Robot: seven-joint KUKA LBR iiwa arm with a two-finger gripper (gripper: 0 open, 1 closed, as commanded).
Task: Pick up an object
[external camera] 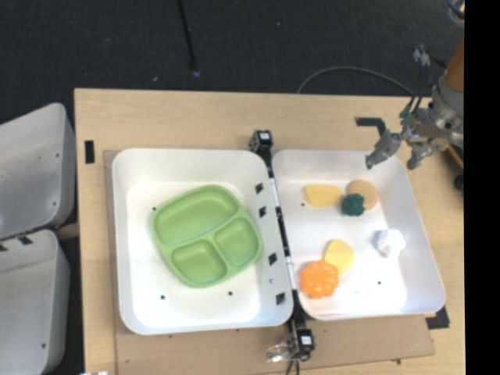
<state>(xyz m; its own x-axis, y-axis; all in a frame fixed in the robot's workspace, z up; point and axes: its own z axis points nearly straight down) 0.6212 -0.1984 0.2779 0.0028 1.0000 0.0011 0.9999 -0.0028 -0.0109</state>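
The right bin (406, 287) holds several small objects: a yellow piece (321, 195), a tan round piece (366, 191) with a dark green lump (353, 205) against it, a white crumpled piece (388, 242), a second yellow piece (338, 255) and an orange fruit-like object (319, 279). My gripper (397, 153) hangs over the bin's far right corner, above and to the right of the tan piece. Its two fingers stand apart with nothing between them.
The left bin (133, 287) holds a green divided plate (207, 233). A black cable (344, 73) loops across the bench behind the right bin. A black ridge with clips (275, 225) separates the two bins.
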